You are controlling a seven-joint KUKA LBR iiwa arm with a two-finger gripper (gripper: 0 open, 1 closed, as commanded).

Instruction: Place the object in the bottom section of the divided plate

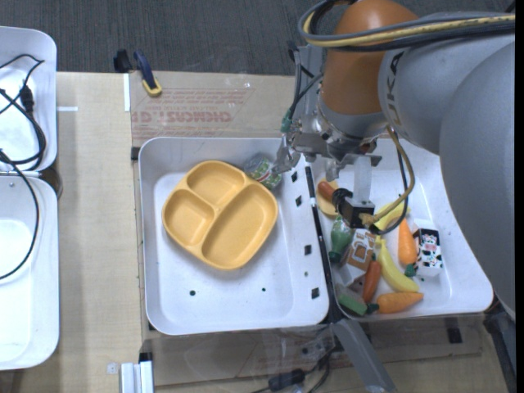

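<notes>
Camera view: gripper (281, 160) beside divided plate (219, 213)

One fixed overhead camera, tilted, covering both bins.

The view looks down at a slant from above the bench (90, 219). The left bin (164, 301) sits near frame centre, seen whole; the right bin (467, 277) lies toward the right edge, partly screened by the arm (458, 80), which enters from the right and looms large, close under the lens. Dark floor (164, 15) runs along the top of the frame.
</notes>
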